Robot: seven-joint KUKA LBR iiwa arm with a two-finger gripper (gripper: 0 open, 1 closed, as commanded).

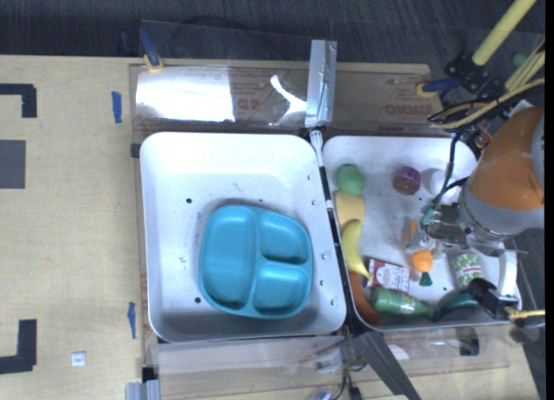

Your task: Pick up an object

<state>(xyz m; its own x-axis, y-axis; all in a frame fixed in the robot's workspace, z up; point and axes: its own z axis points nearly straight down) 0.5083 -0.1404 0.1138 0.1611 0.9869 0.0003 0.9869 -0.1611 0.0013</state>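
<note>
One small orange toy (421, 261) — round, glossy

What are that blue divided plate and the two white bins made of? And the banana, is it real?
The blue divided plate looks like moulded plastic: one even colour, rounded edges, a soft matte sheen. The left bin and the right bin look like thin white plastic or coated metal; smooth, faintly glossy walls leave it open. The banana is probably a plastic toy, judging by its uniform yellow gloss.
</note>
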